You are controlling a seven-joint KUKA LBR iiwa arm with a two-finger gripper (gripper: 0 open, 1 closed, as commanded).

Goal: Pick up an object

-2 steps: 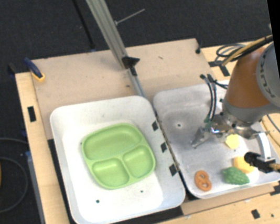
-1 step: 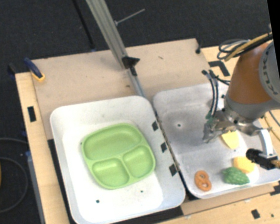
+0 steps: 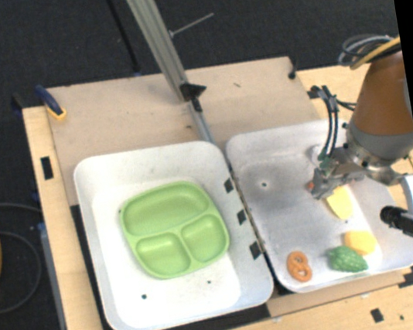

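Two bins: white, shallow, side by side on the bench [image 3: 127, 111]; left bin [image 3: 101, 217], right bin [image 3: 268, 158], their inner walls touching.
Left bin holds: a green divided plate [image 3: 174, 228] with three compartments, lying flat near the middle.
Right bin holds: four small things, all in its near right part.
Yellow wedge: a pale yellow piece [image 3: 340, 203], just under the gripper, tilted, its upper end at the gripper's tip.
Yellow block: a deeper yellow piece [image 3: 360, 241], nearer the front wall, apart from the wedge.
Green toy: a bumpy green thing [image 3: 346, 259], touching or just beside the yellow block, on its left.
Pretzel: an orange-brown pretzel shape [image 3: 299, 265], left of the green toy, near the front wall.
Arm: grey with the orange band, coming in from the right, bent down over the right bin.
Gripper: low over the right bin [image 3: 325, 182], just above the wedge's upper end.
Fingers: from where I stand I cannot tell whether they are parted or closed; the dark metal blurs together, and whether they touch the wedge is unclear.
Behind the bins: a slanted aluminium post [image 3: 158, 39] rising from the bench's far side.
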